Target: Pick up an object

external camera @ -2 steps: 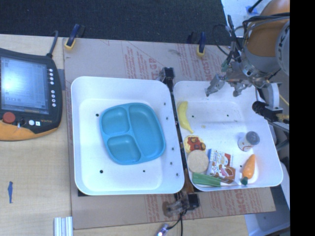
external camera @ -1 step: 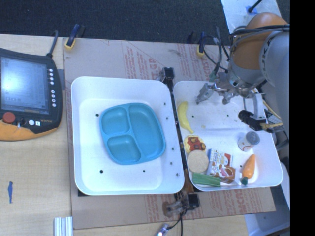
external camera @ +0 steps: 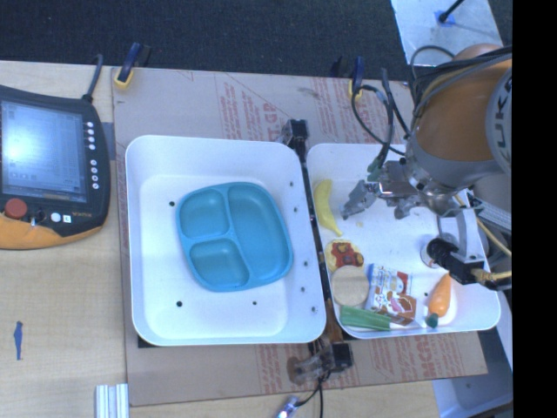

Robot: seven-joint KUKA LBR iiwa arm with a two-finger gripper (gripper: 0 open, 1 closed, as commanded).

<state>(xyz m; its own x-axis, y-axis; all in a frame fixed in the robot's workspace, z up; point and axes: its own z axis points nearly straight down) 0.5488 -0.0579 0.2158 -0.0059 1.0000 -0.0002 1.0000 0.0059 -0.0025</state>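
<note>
The right bin holds several objects. A yellow banana lies along its left wall. Below that sit a small red and yellow toy and a round beige piece. Along the front edge are a green vegetable, a printed snack packet and an orange carrot. My gripper hangs over the upper middle of this bin, just right of the banana. Its fingers point down and left. They stand open with nothing between them.
The left bin carries a blue divided plate. A teach pendant lies on the bench at the far left. Clamps and cables sit along the cardboard's back edge, and the arm's grey and orange body covers the right bin's far right corner.
</note>
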